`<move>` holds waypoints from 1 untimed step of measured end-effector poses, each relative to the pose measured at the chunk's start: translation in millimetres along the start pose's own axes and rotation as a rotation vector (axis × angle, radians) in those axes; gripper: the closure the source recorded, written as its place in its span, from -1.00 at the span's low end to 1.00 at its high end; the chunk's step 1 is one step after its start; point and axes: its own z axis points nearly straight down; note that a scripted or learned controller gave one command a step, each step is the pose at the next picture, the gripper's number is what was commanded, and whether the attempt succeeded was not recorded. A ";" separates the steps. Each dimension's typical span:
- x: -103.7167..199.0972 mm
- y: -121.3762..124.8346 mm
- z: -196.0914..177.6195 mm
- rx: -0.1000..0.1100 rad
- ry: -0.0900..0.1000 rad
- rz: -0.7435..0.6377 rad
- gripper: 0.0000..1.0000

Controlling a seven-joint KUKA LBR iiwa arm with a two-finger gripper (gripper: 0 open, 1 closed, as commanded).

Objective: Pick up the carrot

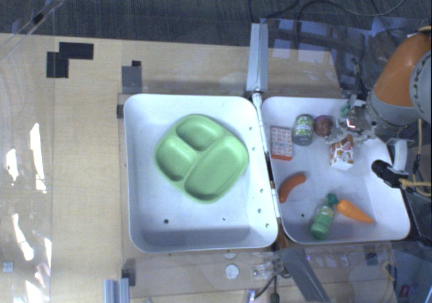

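The carrot point(354, 211) is orange and lies on its side near the front right corner of the right bin point(391, 231), pointing right. Just to its left, touching or nearly touching it, lies a green bottle point(324, 217). My gripper point(354, 119) hangs at the back right of this bin, well behind the carrot and above a small red and white carton point(342, 151). The arm's orange band point(398, 79) rises behind it.
The right bin also holds an orange-red sausage point(291, 185), a red and white packet point(281, 142), a green can point(304, 129) and a purple item point(325, 125). A green divided plate point(201, 156) lies in the left bin point(145, 227).
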 end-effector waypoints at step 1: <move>37.1 39.7 12.3 0.039 -0.005 -0.219 1.00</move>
